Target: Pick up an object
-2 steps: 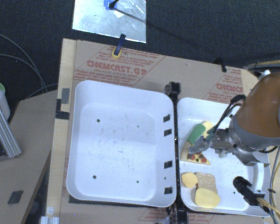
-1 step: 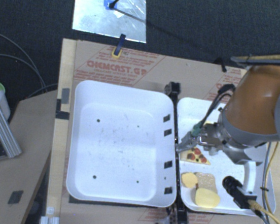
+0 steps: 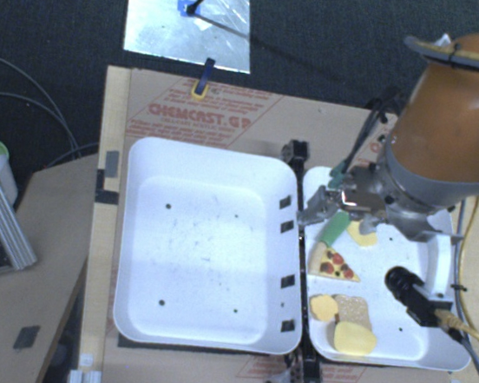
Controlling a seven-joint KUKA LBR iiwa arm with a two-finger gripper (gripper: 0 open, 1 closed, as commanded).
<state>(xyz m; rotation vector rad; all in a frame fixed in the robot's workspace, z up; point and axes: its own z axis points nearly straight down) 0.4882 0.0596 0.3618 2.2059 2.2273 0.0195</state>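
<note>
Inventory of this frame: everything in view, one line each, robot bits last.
bin on view's left: 1, white, on the cardboard
bin on view's right: 1, white, beside the first
green stick-shaped piece: 1, green, right bin, just under the claw
pale yellow piece: 1, yellow, right bin, beside the green piece
toy pizza slice: 1, yellow with red spots, mid right bin
yellow disc: 1, yellow, near end of right bin
speckled slice: 1, tan, next to the disc
yellow lump: 1, yellow, near rim of right bin
cardboard: 1, brown, red print, under both bins
metal sheet: 1, silver, beyond the bench
arm: 1, orange band, over right bin
claw: 1, grey, above the green piece
</note>
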